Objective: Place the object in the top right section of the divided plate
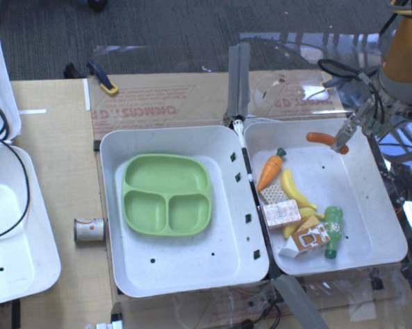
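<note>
The left bin carried the green divided plate near its centre, every section bare. The right bin held a carrot, banana, cartons and a green bottle toward its left edge. At its top right corner, the gripper clenched an orange sausage.

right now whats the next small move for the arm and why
Probably carry left toward the green divided plastic plate. The pincer sits over the right white bin's far corner with a small orange-red sausage-shaped toy at its tip, though a firm grip isn't clear.
</note>
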